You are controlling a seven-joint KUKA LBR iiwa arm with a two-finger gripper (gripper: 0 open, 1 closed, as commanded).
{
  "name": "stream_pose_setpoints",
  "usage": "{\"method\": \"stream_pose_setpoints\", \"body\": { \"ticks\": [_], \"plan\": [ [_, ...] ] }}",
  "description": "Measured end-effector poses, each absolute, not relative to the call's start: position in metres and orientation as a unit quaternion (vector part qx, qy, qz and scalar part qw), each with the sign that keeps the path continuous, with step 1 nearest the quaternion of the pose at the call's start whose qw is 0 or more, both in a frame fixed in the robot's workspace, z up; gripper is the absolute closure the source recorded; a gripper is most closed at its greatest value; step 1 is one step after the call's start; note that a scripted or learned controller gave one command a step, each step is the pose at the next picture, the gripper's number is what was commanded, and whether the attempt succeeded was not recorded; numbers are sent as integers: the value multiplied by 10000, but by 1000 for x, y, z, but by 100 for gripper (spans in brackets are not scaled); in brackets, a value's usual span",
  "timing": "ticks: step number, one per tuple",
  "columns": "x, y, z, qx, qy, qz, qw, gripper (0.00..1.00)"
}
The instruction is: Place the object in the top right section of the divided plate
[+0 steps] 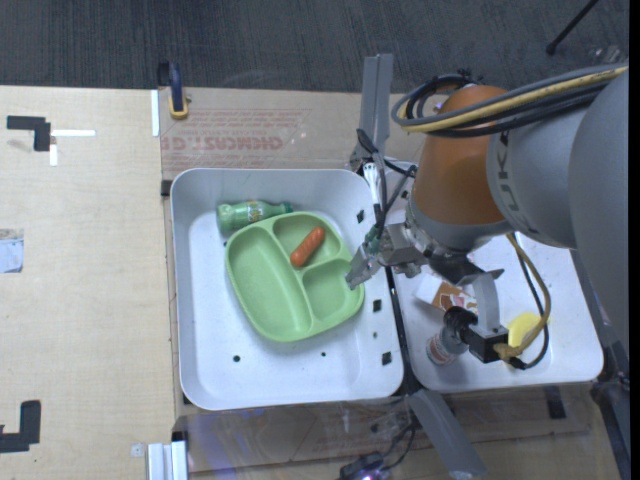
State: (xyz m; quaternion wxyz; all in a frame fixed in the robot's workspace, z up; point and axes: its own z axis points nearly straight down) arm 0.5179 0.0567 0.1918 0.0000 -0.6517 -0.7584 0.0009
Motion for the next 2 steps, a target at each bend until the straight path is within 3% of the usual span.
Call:
{"method": "stream_pose_setpoints", "body": {
  "ticks": [1,2],
  "plan": [
    [515,101,257,-6028,-7979,7,-3,0],
    [489,78,235,-5580,-8298,8,0,0]
  ]
}}
